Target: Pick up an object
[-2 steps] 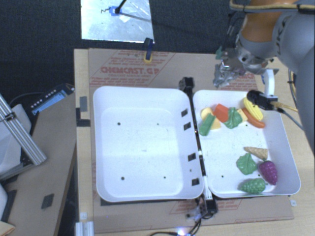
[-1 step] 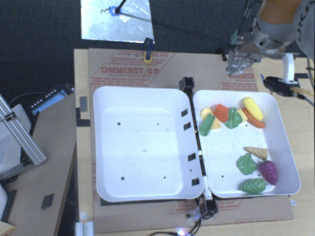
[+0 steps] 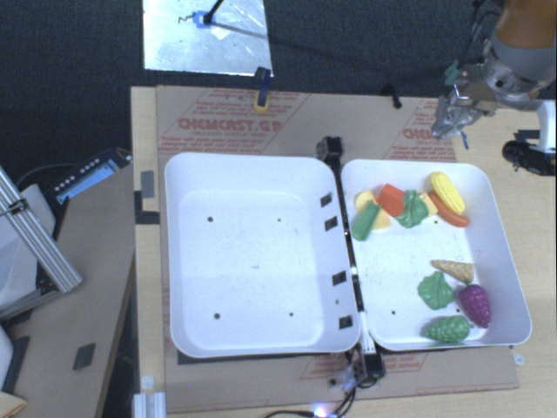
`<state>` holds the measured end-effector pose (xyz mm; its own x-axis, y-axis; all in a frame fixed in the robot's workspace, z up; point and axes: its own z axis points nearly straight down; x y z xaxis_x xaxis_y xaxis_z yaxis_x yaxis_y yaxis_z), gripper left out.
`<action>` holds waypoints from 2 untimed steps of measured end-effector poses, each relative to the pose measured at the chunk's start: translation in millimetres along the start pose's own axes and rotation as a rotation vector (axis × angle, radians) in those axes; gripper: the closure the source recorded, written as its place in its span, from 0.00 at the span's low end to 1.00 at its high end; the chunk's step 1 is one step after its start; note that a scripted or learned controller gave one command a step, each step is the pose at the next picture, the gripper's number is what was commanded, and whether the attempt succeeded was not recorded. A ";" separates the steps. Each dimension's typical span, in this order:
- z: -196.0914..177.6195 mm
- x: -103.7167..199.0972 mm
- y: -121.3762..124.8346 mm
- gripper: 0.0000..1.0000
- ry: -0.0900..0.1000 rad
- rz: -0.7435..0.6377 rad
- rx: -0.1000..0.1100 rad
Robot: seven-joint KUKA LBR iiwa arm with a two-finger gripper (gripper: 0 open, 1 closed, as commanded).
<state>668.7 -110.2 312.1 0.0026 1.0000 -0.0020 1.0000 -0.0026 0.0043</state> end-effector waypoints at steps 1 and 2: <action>12.5 -67.0 -0.5 1.00 -0.001 0.002 0.001; 6.6 -81.7 0.4 1.00 -0.001 -0.002 -0.001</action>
<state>668.9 -191.9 305.7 0.0001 1.0000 -0.0028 1.0000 -0.0001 0.0050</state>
